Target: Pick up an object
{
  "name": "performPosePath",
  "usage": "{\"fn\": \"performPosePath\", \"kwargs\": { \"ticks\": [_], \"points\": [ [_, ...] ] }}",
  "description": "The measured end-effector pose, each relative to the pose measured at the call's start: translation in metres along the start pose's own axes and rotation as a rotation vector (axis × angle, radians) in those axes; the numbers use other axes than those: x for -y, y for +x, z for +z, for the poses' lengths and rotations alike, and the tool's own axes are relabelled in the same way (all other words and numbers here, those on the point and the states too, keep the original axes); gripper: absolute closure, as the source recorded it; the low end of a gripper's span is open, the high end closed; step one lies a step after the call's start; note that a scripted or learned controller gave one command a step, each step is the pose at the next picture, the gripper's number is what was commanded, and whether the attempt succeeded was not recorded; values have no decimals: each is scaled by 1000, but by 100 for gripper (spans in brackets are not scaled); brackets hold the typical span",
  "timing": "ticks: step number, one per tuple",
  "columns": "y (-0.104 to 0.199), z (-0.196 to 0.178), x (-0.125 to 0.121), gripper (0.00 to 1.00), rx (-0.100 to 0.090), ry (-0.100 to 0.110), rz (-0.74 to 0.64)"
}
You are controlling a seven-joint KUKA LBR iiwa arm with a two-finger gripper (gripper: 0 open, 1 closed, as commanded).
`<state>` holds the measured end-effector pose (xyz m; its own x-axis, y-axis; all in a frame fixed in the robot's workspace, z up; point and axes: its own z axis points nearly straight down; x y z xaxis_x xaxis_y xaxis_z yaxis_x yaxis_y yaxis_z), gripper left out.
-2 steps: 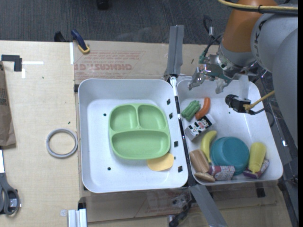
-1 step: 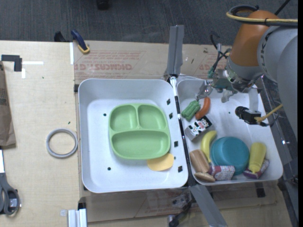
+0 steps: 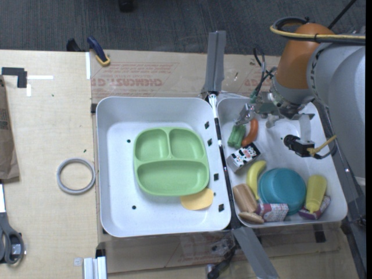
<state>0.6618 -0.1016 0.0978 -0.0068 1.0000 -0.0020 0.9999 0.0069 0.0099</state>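
Apparently mid-approach: gripper (image 3: 251,113) hung low over right bin (image 3: 336,173) at the carrot (image 3: 250,132) and green piece (image 3: 236,135), opening and any hold impossible to tell; next needed a straight descent and clean close on one.

The wooden worktop (image 3: 46,115) extends well away from the hand (image 3: 251,116), toward the view's left. On it, a grey tape ring (image 3: 75,175) lies flat, far from the hand and lower in view. Scissors (image 3: 10,246) and a brown paper bag (image 3: 7,138) sit farthest from the hand, at the left edge. A cardboard sheet (image 3: 148,77) lies up-left of the hand, with a blue clamp (image 3: 99,51) at its far corner.
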Motion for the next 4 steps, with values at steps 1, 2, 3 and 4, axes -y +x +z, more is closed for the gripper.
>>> {"fn": "performPosePath", "kwargs": {
  "ticks": [1,2,3,4],
  "points": [
    [0,0,15,0,0,-2,4],
    [0,-12,13,100,-1,-7,7],
    [0,-12,13,0,-1,-7,7],
    [3,4,18,0,-1,7,-28]
  ]
}}
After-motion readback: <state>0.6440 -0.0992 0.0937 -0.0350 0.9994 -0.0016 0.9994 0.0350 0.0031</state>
